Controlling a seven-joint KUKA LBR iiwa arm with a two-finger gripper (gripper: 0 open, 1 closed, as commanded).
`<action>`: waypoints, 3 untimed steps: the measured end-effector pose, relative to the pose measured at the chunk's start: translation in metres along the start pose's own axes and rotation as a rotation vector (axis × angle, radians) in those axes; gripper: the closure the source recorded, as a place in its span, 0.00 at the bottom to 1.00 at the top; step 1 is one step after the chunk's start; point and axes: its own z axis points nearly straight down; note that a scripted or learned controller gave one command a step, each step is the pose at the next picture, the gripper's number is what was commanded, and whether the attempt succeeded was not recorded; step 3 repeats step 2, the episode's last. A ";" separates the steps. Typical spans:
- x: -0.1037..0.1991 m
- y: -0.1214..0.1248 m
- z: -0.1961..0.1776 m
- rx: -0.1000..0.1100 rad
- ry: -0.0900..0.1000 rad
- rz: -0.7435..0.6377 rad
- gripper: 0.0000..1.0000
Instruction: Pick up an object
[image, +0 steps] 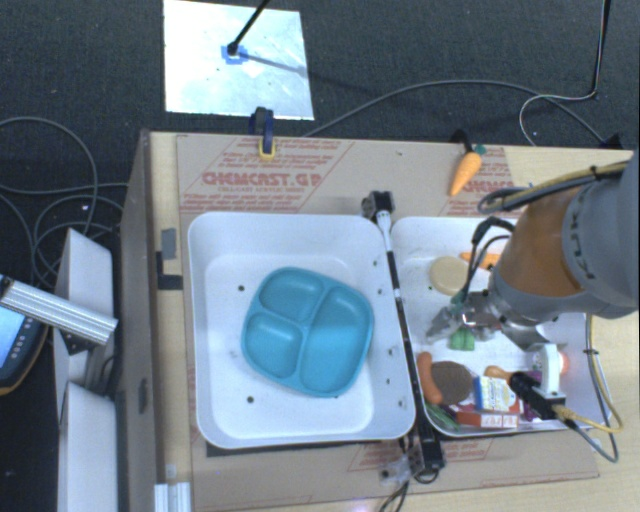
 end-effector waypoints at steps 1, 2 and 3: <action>0.000 0.001 -0.011 -0.002 0.000 -0.001 1.00; 0.052 0.016 -0.137 -0.005 0.000 -0.003 1.00; 0.052 0.016 -0.137 -0.005 0.000 -0.003 1.00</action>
